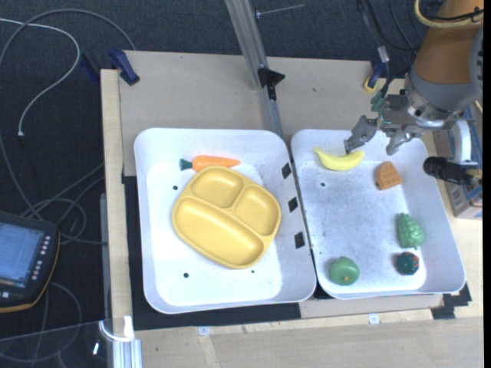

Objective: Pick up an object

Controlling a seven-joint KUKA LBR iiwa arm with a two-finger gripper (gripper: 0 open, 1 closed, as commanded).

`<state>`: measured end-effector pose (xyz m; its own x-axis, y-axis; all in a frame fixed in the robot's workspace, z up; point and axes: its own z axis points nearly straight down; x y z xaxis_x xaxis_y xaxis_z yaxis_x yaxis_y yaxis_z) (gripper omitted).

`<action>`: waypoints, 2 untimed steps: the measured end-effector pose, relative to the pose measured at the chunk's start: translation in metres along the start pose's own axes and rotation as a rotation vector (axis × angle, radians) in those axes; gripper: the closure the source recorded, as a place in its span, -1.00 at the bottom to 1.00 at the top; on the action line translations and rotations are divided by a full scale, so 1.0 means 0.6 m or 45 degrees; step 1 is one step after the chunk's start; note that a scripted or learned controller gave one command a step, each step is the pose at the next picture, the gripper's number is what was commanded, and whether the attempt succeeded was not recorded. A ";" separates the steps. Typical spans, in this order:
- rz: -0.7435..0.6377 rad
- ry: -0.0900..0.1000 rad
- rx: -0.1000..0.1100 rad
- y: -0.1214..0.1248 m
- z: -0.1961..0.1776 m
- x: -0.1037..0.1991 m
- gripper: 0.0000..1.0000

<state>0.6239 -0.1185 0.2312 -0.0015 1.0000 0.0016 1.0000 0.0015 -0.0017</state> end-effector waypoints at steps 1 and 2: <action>0.000 0.000 0.000 0.000 0.000 0.000 -1.00; -0.001 0.000 0.006 0.015 0.089 0.008 -1.00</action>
<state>0.6330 -0.1136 0.1776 -0.0026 1.0000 0.0015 1.0000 0.0026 -0.0063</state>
